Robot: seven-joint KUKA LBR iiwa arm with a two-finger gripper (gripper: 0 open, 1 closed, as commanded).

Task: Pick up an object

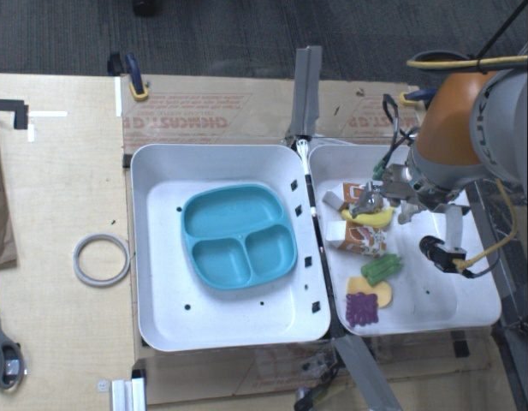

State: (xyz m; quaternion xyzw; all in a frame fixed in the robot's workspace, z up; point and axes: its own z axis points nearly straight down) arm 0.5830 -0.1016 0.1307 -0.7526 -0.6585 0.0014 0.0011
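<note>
Pick stage, unfinished: the hand (366, 202) is being held low in the right bin (469, 306), at a yellow banana (372, 218) lying on a snack packet (364, 238). Its opening cannot be told; nothing is being seen lifted.

Bench (58, 169), two white bins (152, 255), tape ring (102, 259), scissors (4, 358)
</note>
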